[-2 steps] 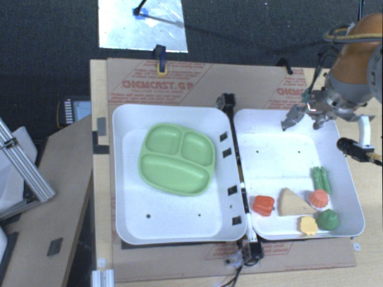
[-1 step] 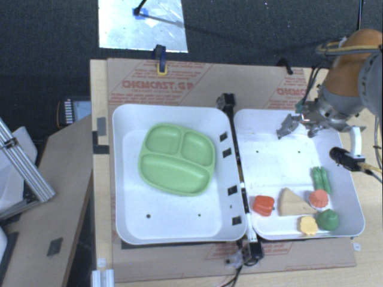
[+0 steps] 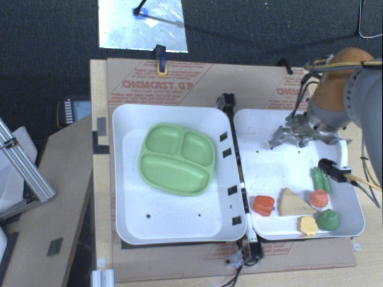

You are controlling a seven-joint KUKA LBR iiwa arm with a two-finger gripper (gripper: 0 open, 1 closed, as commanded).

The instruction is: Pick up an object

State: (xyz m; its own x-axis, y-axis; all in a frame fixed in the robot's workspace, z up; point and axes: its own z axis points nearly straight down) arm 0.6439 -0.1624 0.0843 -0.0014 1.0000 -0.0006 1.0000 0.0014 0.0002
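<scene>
Your candidates all lie in the right bin (image 3: 263, 127), bunched at its near edge: one red-orange piece (image 3: 263, 205), one tan wedge (image 3: 291, 202) just beside it, one small red piece (image 3: 319, 199) touching the wedge's far end, one yellow piece (image 3: 308, 225), one round green piece (image 3: 328, 219) and one long green piece (image 3: 318, 179) near the right wall. That makes six. None of them is lifted.

The end effector (image 3: 281, 137) hovers over the bin's bare far half, well apart from the cluster; whether it is apart or together cannot be told at this angle.

Aim for the red-orange piece, I judge: it sits most clear of its neighbours. Come down straight over it and keep off the divider wall.

The left bin (image 3: 128, 220) holds one green sectioned plate (image 3: 177, 158). Two bins stand on the desk (image 3: 173, 82).
</scene>
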